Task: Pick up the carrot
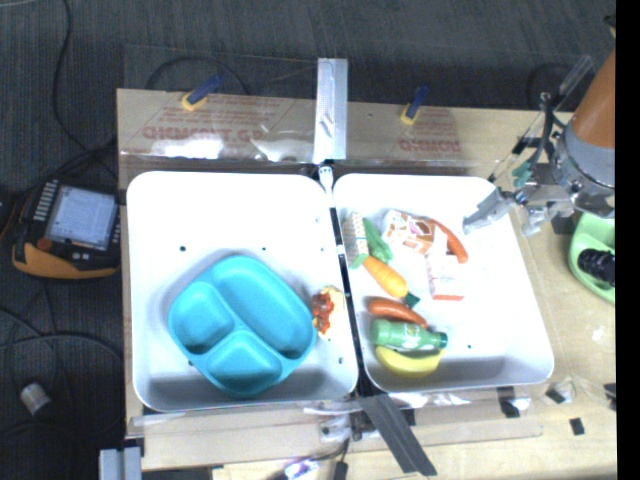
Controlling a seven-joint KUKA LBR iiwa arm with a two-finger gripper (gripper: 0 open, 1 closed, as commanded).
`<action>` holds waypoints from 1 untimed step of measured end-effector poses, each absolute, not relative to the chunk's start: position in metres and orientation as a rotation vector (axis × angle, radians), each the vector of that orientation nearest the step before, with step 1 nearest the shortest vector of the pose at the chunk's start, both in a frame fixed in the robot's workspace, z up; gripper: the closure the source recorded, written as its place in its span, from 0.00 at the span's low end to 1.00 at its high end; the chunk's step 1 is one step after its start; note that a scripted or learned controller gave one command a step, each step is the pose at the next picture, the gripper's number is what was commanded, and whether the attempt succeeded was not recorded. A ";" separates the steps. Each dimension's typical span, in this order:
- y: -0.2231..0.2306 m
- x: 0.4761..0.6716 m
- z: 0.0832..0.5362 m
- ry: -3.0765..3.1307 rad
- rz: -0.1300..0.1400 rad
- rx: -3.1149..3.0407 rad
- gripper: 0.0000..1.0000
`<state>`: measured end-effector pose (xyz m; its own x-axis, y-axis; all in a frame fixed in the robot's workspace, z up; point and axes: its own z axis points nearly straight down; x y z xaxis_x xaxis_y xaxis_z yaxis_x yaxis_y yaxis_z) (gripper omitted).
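The carrot (387, 276) is orange with a green top and lies slanted near the left wall of the right bin (525, 298). My gripper (508, 216) hangs over that bin's upper right corner, well to the right of the carrot and above it. Its two fingers stand apart, open, with nothing between them.
Around the carrot lie a white and orange packet (408, 230), a red pepper (455, 243), a white card (445, 280), a red-orange sausage (397, 311), a green bottle (408, 337) and a banana (405, 361). The left bin (160, 208) holds a blue divided plate (240, 323) and a small red item (323, 309).
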<state>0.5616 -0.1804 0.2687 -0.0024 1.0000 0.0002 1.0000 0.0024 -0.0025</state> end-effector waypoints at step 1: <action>-0.169 0.545 0.246 -2.201 0.005 -2.240 0.00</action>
<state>0.5450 -0.1690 0.2457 0.0174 0.9998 -0.0018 0.9998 -0.0174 -0.0030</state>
